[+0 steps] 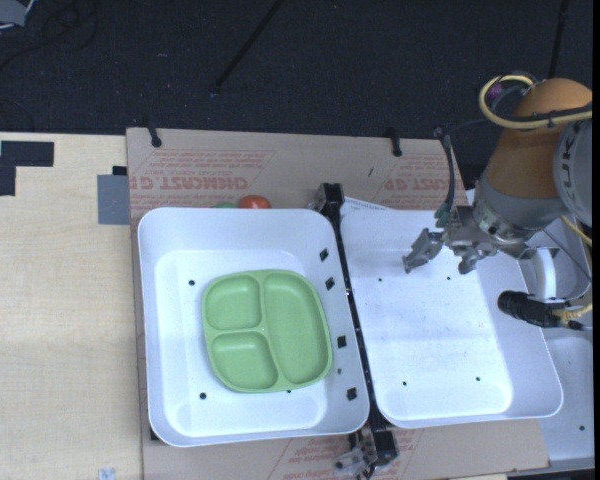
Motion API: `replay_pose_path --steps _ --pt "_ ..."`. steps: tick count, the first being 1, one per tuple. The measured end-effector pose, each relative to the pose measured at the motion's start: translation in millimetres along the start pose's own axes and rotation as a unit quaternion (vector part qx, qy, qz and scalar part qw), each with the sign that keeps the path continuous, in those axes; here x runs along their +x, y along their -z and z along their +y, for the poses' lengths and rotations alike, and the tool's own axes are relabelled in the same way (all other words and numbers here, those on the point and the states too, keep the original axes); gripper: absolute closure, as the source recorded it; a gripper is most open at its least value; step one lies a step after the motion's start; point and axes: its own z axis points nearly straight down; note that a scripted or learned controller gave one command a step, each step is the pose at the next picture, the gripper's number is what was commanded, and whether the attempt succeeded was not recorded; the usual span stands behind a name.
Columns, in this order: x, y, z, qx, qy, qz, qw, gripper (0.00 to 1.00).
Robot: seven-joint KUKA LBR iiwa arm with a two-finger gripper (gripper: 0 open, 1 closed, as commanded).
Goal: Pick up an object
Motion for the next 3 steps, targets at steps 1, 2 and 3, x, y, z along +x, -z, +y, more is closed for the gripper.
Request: replay_pose_path --steps 1,2,3 --pt "0 9 3 -0.007 0.001 -0.001 1.0000 0.00" --pt "9 -48 -1 -0.005 0.000 0.000 1.0000 0.00" --pt "10 -101 0 -0.006 0.001 -0.001 1.0000 0.00"
